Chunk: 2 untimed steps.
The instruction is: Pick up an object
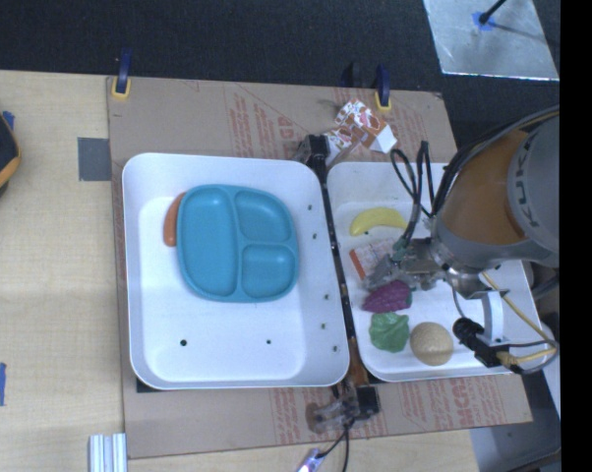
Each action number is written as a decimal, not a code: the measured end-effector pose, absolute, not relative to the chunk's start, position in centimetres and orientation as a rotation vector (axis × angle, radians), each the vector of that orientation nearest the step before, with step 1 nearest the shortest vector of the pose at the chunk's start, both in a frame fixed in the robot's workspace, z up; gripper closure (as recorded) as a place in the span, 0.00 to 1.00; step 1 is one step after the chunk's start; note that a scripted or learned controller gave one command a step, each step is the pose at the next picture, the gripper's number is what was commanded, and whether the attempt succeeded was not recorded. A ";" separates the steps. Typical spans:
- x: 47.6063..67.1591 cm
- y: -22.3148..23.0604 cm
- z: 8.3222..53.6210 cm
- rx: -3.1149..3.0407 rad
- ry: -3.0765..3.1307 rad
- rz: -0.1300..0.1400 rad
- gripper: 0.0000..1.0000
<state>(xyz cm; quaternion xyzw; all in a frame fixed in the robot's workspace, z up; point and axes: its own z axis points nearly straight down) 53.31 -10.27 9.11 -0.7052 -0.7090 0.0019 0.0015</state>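
In the right bin [375, 367] lay a yellow banana [377, 221], a purple item [386, 296], a green one [388, 332] beside a tan ball [432, 343], and a crumpled packet [371, 260] (partly hidden).

Two shallow white plastic bins are sitting side by side on a brown cardboard sheet [227, 106] clamped to the wooden bench. The left bin [153, 293] is holding a blue three-compartment plastic plate [237, 242], with an orange sausage-shaped piece [169, 220] peeking out from under its left edge. The grey arm with its orange band [488, 200] is reaching into the right bin [507, 293], its gripper [414, 259] hanging low over a clear crinkled packet with a red label [370, 260]. Around it are lying a yellow banana [377, 220], a purple lumpy toy [387, 296], a green leafy toy [389, 331] and a tan round potato-like object [432, 342]
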 end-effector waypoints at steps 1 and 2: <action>53.3 -10.4 10.1 -2.210 -2.229 0.009 1.00; 53.3 -10.4 10.1 -2.210 -2.229 0.009 0.00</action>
